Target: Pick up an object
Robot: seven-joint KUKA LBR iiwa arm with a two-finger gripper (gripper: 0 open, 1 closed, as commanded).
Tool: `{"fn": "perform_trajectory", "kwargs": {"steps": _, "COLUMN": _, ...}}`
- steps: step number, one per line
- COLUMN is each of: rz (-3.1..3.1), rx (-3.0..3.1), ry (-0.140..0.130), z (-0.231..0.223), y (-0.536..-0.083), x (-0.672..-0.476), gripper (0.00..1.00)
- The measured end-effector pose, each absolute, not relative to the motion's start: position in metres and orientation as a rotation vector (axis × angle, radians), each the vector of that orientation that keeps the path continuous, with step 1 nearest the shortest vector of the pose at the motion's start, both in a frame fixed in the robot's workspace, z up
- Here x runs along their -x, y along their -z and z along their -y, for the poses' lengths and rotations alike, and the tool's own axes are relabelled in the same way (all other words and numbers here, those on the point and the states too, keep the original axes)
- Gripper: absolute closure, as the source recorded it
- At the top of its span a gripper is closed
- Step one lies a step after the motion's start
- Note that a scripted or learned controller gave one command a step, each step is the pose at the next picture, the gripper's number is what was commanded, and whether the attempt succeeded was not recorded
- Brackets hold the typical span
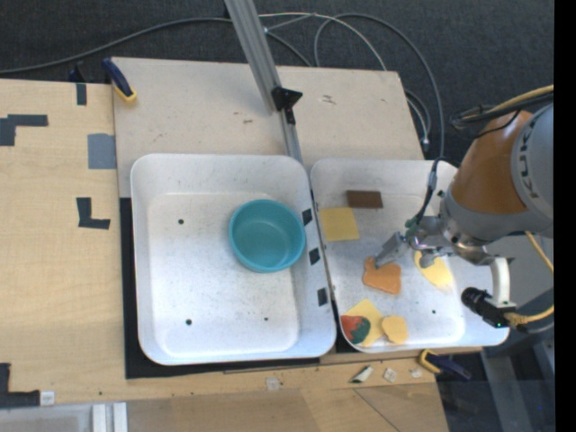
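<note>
We see the gripper (396,255) low in the right bin (407,171), its grey fingers (389,253) reaching toward the bin's middle. We cannot tell whether they are apart or together; nothing shows clamped between them. Their tips sit just above the orange piece (383,279), at its upper left edge, touching or nearly so.

Just right of the gripper lies a pale yellow piece (438,274), partly under the wrist. Up and left of the fingers a square yellow slice (340,224) rests near the bin's left wall, and a small brown block (364,200) lies beyond it toward the far wall. Toward the near wall we see a red, yellow and green toy (359,324) with a small yellow round piece (394,329) just beside it.

The grey arm, with its orange band (490,174), comes in over the right rim of the bin.

The left bin (162,232) holds a teal bowl (266,234), upright, near its right wall, with wide bare floor to its left and in front. The two bins touch along a shared edge.

We find no readable writing or brand on anything. Open room in the right bin lies mostly along the far wall beside the brown block; the near corner is crowded.
</note>
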State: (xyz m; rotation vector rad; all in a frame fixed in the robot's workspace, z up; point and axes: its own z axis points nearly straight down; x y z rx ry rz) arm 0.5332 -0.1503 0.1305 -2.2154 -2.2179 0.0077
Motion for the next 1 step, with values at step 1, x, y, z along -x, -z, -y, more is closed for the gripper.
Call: {"fn": "perform_trajectory", "kwargs": {"steps": 1, "rz": 2.223, "rx": 2.222, "ry": -0.001, "z": 0.15, "y": -0.0887, "x": -0.5337, "gripper": 0.0}}
